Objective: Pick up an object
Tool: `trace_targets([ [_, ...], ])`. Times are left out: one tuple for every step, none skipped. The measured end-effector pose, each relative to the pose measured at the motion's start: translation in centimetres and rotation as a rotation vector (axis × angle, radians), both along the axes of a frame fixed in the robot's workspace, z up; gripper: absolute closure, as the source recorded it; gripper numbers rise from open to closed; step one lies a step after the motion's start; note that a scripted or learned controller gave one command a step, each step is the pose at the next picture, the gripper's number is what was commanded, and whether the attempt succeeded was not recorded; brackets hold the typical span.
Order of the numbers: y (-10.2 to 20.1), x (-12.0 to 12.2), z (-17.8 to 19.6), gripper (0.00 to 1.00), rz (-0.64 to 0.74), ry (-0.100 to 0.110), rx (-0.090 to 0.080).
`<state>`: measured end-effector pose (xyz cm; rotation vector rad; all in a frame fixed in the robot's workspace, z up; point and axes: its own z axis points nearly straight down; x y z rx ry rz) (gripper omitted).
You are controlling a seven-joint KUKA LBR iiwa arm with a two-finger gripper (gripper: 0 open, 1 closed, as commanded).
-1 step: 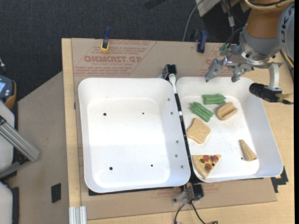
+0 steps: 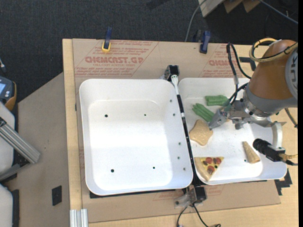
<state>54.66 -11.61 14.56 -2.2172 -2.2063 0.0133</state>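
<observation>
The right bin holds several toy foods. A tan bread slice lies near its left wall, and a pizza slice rests at the front left corner. Two green pieces sit toward the back, one long and one short. A tan wedge lies at the front right. My gripper hangs low over the bin's middle, just right of the bread slice and beside the long green piece. I see nothing held in it.
The left bin stands next to the right one, separated by a dark rail. Blue clamps hold the cardboard base at the back. A black part of the arm juts over the right bin's front right.
</observation>
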Motion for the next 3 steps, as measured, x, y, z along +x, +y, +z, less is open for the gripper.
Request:
trace_targets([
  [-6.8, -3.0, 4.6, 0.00, -0.002, -0.020, -0.009],
  [0.1, -4.5, -3.3, 0.00, 0.009, -0.006, 0.002],
  [0.2, 5.4, -5.9, 0.00, 0.009, -0.022, -0.004],
])
